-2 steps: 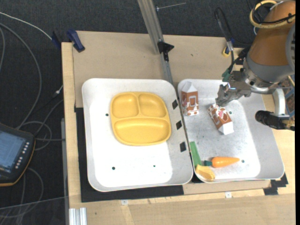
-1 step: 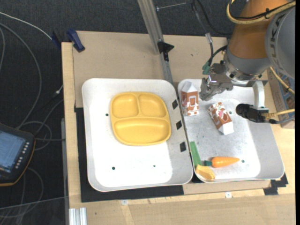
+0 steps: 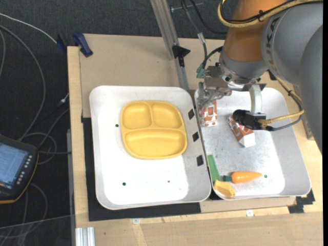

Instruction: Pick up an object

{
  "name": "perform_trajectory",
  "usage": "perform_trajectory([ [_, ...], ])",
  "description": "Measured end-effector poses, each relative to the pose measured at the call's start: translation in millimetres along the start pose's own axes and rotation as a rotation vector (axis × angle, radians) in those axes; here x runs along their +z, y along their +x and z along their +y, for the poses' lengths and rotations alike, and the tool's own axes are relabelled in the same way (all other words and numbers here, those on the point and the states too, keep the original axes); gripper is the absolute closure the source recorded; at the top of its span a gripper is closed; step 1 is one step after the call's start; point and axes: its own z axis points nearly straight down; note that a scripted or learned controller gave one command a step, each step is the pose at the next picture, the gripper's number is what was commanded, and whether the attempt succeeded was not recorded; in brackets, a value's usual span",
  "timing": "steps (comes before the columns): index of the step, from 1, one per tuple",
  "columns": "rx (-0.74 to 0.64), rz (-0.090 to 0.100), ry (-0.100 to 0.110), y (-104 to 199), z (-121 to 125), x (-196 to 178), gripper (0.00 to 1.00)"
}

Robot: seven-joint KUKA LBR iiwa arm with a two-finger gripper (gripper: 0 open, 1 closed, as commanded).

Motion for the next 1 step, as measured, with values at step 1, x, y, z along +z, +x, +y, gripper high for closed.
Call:
perform_trajectory([
  [1, 0.001, 0.0, -0.001, 44.3, 15.7, 4.4, 1.0],
])
